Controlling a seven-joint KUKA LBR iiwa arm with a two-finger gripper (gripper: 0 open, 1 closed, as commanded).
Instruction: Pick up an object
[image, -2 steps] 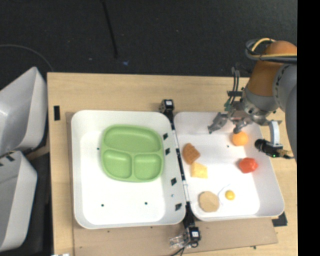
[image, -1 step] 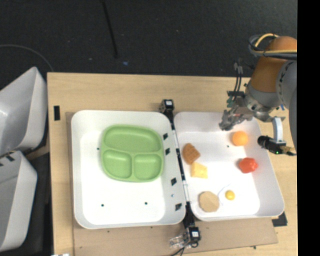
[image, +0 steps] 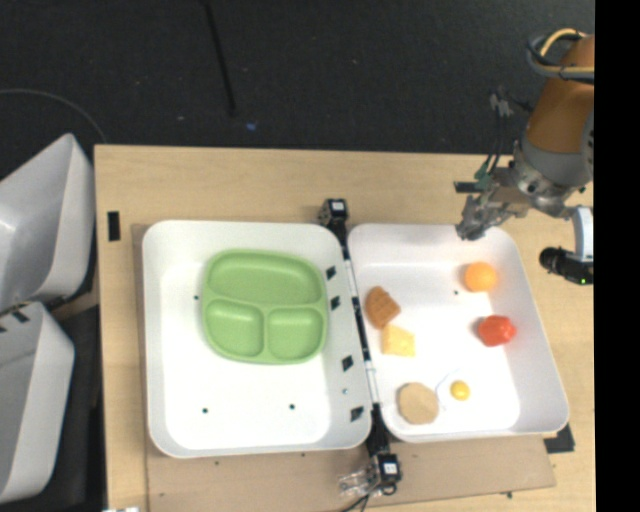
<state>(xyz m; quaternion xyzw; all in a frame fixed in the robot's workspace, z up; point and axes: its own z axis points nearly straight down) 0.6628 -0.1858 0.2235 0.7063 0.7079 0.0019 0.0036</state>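
Observation:
The right white bin (image: 430, 255) holds several food items: an orange ball (image: 481, 277), a red tomato-like piece (image: 496, 329), a brown bread-like piece (image: 381, 306), a yellow wedge (image: 399, 341), a tan round cookie (image: 418, 403) and a small yellow ball (image: 459, 390). My gripper (image: 474, 222) hangs over the bin's far right corner, above and slightly left of the orange ball. Nothing shows between its fingers.
The left white bin (image: 170, 400) carries a green divided plate (image: 265, 305). Black clips run along the seam between the bins (image: 352, 330). White housings (image: 40, 220) stand at the far left of the wooden bench (image: 250, 180).

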